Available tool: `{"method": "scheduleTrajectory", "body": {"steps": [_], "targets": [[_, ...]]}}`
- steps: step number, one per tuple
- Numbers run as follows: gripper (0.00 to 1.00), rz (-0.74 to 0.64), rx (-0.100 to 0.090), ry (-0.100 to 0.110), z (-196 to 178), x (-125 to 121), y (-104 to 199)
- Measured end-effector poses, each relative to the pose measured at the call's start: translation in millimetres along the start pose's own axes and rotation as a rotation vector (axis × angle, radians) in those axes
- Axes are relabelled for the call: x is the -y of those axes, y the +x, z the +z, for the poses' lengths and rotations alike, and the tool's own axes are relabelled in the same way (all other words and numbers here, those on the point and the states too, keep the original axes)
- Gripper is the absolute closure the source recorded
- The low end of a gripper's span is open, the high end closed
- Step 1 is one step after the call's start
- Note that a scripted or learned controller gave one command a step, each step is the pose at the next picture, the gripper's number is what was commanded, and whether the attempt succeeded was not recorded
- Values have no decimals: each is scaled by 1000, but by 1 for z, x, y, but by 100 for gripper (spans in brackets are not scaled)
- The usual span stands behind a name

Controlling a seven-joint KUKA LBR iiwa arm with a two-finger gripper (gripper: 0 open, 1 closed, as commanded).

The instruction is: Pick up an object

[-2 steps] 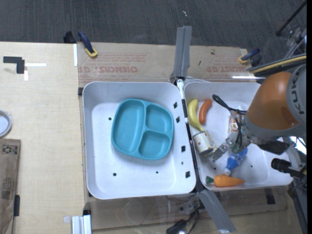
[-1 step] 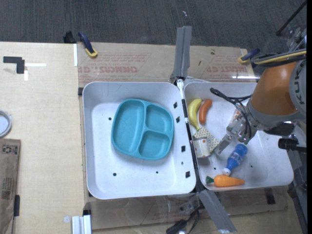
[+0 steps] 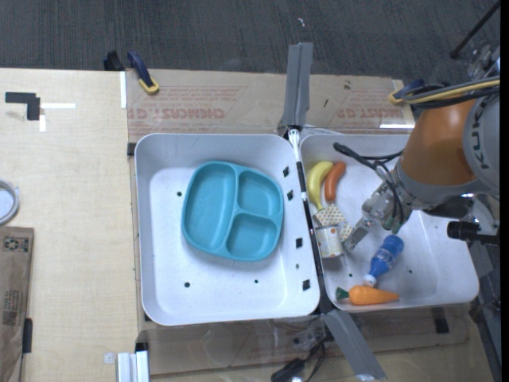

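Currently, arm point(image 3: 445, 146) – reaches in over right bin point(image 3: 445, 289) | tool point(image 3: 367, 228) – low in the bin, fingers slightly apart, nothing between them | objects – small carton point(image 3: 329, 241) just beside fingertips; blue bottle point(image 3: 384, 259), carrot point(image 3: 372, 295), banana point(image 3: 317, 181) nearby | left bin point(image 3: 159, 293) – blue divided plate point(image 3: 234, 211)

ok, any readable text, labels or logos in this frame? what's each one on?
"KU", the start of a cut-off brand name: on the grey arm, at the frame's right edge.
Red lettering, upside down and too blurred to read with confidence: on the cardboard sheet behind the bins.
A recycling-type symbol, with no legible words: on the brown cardboard at the left edge.
Patterned wrapper, print too small to read: on the small packet in the right bin.
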State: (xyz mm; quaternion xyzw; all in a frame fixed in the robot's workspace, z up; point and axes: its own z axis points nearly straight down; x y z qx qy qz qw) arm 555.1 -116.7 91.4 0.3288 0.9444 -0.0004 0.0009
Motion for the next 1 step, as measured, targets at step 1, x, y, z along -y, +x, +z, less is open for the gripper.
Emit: {"method": "scheduleTrajectory", "body": {"steps": [1], "targets": [[0, 80, 4, -3, -36, -3, -73]]}}
